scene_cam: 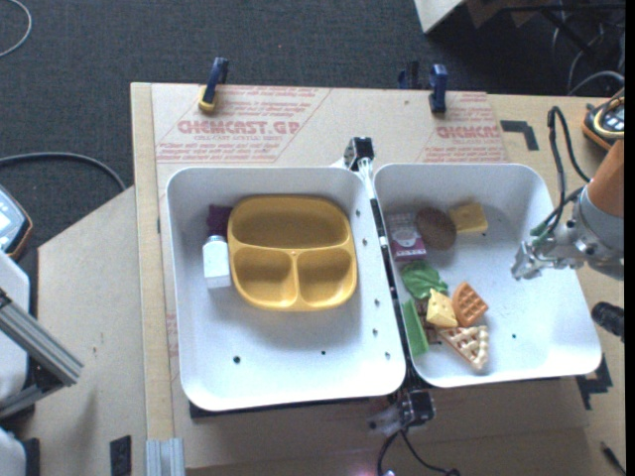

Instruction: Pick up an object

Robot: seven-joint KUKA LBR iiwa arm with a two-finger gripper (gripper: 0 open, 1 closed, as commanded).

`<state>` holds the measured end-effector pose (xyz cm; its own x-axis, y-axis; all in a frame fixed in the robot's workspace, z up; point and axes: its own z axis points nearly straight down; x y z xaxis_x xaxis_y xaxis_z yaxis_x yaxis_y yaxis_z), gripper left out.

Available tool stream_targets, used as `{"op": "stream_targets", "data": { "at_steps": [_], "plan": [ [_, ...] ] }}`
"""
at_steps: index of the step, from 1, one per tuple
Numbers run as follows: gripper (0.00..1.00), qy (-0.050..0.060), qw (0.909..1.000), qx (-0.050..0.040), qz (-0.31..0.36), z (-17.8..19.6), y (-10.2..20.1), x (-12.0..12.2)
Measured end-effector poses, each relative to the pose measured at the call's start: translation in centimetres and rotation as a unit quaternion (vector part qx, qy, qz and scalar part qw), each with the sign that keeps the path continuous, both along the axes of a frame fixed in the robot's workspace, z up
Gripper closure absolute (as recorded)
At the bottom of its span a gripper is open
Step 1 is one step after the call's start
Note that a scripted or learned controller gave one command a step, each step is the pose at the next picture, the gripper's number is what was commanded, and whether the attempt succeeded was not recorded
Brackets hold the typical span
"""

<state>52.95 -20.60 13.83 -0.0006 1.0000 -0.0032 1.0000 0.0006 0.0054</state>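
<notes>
Over the right bin's [556, 296] right edge the gripper [526, 264] hangs empty, its claw apparently spread, so it should cross toward the bin's left side, centre above the brown round object [436, 228], and descend straight.

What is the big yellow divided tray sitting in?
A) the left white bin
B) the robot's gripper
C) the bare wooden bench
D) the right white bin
A: the yellow tray lies flat in the left bin, beside a small white bottle, while the gripper is over the right bin, which has the toy food.
</notes>
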Motion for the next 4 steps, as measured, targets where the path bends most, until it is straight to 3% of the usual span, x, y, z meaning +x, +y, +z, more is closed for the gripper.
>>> {"op": "stream_targets", "data": {
  "at_steps": [2,4],
  "plan": [
    [1.0,-0.001,1.0,-0.0004,0.0,9.0,0.0,0.3],
    [1.0,0.0,1.0,0.0019,0.003,9.4,10.0,4.9]
  ]
}}
